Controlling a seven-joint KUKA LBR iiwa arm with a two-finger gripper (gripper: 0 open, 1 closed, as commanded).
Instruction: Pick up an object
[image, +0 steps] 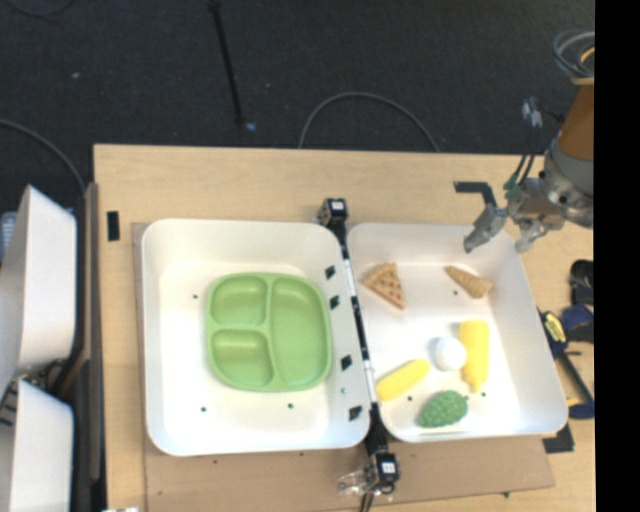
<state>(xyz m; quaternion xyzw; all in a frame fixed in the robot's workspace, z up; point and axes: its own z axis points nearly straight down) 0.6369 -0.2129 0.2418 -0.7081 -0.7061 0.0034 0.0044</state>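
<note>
Pincer (505, 232) hovering spread, holding nothing, at right bin's (535, 330) 1 o'clock; nearest bread wedge (468, 282) probably light, rigid; grip across narrow flanks.

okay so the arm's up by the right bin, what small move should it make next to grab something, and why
Probably lower toward the tan wedge: the gripper hangs open above the right bin's far corner, holding nothing, and that wedge lies nearest, apart from the other items.

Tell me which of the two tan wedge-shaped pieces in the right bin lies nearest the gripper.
The plain tan wedge near the bin's far right side, just below the open gripper. The other wedge, with a waffle-like grid, lies toward the divider.
</note>
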